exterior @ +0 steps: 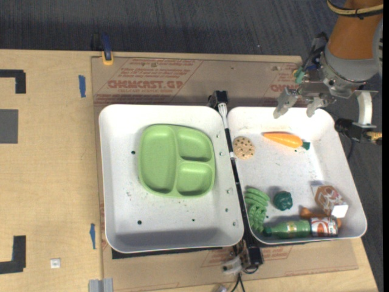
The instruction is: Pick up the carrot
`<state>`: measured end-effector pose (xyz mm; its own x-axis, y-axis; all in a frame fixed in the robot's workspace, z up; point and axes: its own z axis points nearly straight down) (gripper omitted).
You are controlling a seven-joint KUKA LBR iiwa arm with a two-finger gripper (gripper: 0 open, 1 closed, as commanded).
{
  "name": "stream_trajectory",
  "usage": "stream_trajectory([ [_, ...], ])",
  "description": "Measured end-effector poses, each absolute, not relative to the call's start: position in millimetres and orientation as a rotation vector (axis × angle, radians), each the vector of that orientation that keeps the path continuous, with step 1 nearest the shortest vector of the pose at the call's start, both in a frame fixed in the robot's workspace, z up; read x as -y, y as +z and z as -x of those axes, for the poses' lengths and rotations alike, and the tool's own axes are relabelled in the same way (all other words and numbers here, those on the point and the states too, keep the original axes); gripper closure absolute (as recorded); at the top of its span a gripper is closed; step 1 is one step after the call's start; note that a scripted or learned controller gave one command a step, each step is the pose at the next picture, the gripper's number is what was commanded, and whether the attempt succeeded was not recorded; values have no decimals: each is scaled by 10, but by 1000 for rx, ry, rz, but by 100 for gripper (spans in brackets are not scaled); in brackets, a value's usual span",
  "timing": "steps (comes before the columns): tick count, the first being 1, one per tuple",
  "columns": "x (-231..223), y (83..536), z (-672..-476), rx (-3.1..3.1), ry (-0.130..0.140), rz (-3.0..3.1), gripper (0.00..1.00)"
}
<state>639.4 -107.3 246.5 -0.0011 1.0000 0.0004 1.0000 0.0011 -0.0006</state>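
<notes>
The carrot [282, 140], orange with a small green end pointing right, lies in the upper part of the right bin [346, 169]. My gripper [298, 108] hangs over the bin's far edge, just above and slightly right of the carrot. Its two fingers [283, 104] are spread apart, open, with nothing between them.
In the right bin also lie a cookie [243, 146], a green leafy vegetable [256, 205], a dark green round piece [282, 200], a green bottle [292, 227] and a wrapped item [329, 198]. The left bin [115, 181] holds a green divided plate [177, 159].
</notes>
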Motion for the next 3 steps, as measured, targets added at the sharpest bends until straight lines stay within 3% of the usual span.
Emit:
stream_trajectory([
  [1,1351,1262,-6351,2200,1,2242,0],
  [2,1874,883,-6318,1915,-5,2491,0],
  [3,1857,1004,-6344,1920,-15,2492,100],
])
